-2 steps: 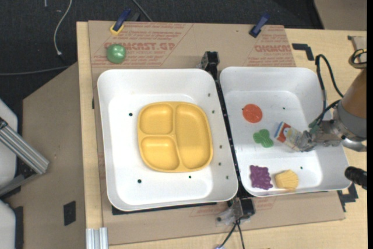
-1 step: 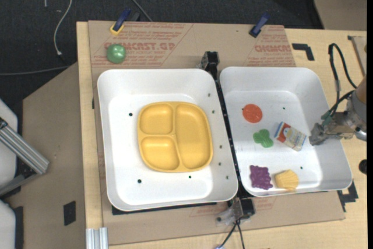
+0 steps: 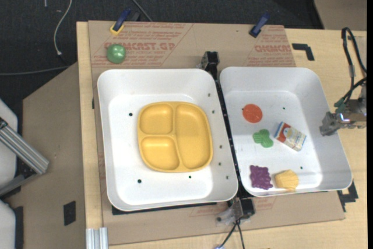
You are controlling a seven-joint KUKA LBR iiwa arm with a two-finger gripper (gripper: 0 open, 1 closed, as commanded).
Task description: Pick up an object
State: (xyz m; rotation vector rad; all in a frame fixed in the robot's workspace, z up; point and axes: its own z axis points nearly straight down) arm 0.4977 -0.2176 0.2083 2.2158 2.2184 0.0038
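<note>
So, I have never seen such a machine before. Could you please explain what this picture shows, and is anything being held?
One camera looks down at a slant on a bench. The robot's hand reaches in at the right edge; nothing is visibly held. The left bin holds a yellow divided plate. The right bin holds toys: an orange disc, a green piece, a small box, a purple piece and a yellow piece. A green ball lies outside, on cardboard.

The tool (image 3: 333, 123) is seen at the right edge of the table, about midway along it, held low and pointing inward. Its metal end is small and blurred, with cables trailing above it.
</note>
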